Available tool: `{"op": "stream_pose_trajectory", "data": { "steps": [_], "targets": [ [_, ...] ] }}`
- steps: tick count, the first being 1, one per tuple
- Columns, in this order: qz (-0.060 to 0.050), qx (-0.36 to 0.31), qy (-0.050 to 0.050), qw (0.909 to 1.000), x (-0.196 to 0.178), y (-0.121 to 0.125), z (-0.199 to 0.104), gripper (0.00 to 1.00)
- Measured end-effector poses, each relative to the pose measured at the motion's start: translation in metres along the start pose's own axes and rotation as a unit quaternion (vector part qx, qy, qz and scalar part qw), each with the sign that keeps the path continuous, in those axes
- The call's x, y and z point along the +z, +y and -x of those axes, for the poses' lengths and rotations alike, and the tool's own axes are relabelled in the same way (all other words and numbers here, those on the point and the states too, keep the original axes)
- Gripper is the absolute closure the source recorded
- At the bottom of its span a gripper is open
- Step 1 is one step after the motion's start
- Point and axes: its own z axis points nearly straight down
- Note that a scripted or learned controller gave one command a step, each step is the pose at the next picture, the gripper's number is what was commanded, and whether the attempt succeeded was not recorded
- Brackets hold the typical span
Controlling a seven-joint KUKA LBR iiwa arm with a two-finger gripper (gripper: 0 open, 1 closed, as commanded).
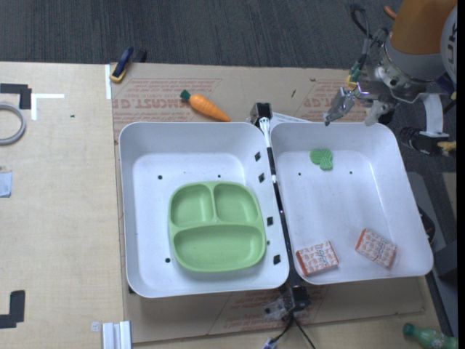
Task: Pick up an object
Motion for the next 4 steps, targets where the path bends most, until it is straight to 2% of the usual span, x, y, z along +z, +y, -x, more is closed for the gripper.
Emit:
{"op": "stream_pose_trajectory", "data": {
  "steps": [1, 2, 3, 4],
  "targets": [
    [0.000, -0.006, 0.000, 1.0000, 0.162, -0.035, 0.003, 0.00],
    [0.000, -0.063, 0.000, 0.9980, 0.087, -0.098, 0.018, 0.00],
    [0.001, -0.013, 0.000, 0.9999, 0.143, -0.165, 0.085, 0.00],
    [0.000, -0.163, 0.001, 0.9866, 0.178, -0.171, 0.102, 0.00]
  ]
}}
